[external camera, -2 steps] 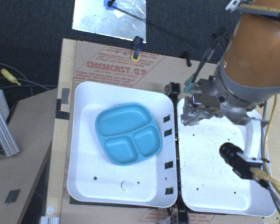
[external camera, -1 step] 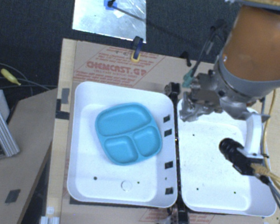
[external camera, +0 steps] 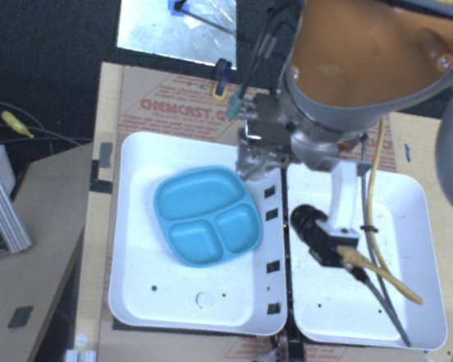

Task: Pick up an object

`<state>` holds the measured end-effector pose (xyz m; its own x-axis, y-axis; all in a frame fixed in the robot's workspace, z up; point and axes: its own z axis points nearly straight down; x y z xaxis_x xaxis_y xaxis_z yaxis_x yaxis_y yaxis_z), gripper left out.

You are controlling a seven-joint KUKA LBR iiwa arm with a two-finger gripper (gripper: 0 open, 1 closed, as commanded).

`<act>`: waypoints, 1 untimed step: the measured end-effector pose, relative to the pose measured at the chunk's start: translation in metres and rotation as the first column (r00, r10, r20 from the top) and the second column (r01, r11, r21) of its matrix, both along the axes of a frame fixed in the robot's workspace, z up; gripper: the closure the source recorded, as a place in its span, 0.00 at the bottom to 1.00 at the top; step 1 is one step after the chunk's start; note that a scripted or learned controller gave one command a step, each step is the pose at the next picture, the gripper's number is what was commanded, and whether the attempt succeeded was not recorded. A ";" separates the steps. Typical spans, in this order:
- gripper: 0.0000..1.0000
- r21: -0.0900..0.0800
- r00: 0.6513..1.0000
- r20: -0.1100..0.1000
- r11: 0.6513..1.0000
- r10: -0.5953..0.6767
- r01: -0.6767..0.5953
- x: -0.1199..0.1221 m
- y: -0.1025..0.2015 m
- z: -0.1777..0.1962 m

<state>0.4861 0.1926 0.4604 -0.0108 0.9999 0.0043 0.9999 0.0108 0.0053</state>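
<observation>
Light blue divided plate (external camera: 207,215), white bins (external camera: 134,288), orange-banded grey arm (external camera: 376,47), brown red-lettered cardboard (external camera: 179,103)

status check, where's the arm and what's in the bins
End effector low over left bin's back right corner, at plate's edge. Blue plate flat in left bin, not held. Nothing on top of plate.

Single fixed camera above the bench (external camera: 116,79), angled down on both white bins (external camera: 125,287), arm (external camera: 375,55) close beneath the lens
</observation>
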 end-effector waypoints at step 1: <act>1.00 -0.003 1.000 -0.002 1.000 -0.012 0.012 0.001 -0.045 0.023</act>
